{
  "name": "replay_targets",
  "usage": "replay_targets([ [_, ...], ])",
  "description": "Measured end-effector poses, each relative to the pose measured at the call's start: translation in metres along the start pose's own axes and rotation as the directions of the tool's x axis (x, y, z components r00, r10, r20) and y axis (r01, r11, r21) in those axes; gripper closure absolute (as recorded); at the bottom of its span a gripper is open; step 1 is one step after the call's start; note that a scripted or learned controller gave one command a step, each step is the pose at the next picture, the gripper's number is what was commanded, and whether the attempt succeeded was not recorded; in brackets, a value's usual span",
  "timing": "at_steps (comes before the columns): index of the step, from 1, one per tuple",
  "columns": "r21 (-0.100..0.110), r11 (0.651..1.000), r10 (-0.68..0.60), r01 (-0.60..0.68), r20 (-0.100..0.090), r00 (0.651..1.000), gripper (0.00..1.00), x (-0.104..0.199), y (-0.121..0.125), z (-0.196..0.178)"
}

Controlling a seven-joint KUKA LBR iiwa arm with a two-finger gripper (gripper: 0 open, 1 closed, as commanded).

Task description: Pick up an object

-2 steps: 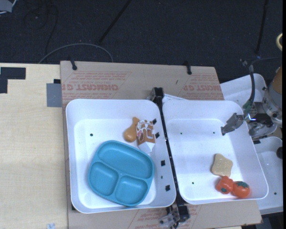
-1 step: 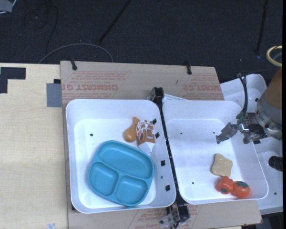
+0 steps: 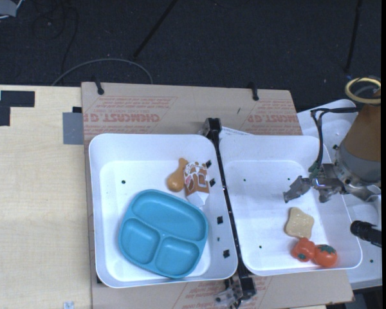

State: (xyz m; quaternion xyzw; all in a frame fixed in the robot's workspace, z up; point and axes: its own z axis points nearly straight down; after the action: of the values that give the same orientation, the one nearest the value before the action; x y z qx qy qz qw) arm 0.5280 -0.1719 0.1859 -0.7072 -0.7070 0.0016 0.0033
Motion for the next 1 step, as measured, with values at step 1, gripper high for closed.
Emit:
replay_targets([
  [1, 0.001, 1.0, 0.0, 0.0, -0.001, 1.0, 0.0, -0.0028, -0.0017, 0.0638],
])
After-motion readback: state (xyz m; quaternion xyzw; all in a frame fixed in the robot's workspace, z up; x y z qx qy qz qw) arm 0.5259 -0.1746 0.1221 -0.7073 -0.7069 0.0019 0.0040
